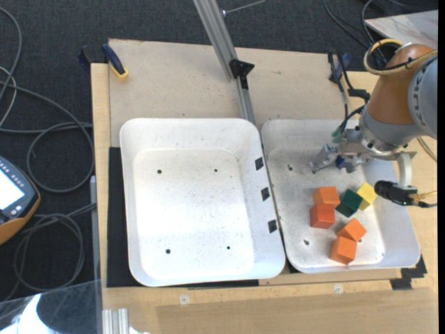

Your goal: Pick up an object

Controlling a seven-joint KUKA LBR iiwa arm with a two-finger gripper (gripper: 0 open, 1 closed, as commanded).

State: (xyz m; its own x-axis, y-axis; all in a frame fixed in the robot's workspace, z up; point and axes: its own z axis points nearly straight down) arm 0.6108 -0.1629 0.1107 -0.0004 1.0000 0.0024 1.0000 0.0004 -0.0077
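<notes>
While cables point(42, 138) trail over dark carpet point(55, 19) around the wooden bench point(174, 82), the gripper point(325, 160) hangs spread and unladen.

Both bins point(191, 134) are white, speckled with dark dots. Inside the right bin point(292, 141) lie orange blocks point(324, 207), a green block point(348, 202) and a yellow block point(366, 194)

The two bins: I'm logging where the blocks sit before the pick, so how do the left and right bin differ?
The right bin holds coloured blocks, orange ones, a green one and a yellow one; the left bin shows just small dark dots on its floor. The gripper hangs over the right bin, not the left. Both are shallow, white, with rounded corners.
</notes>
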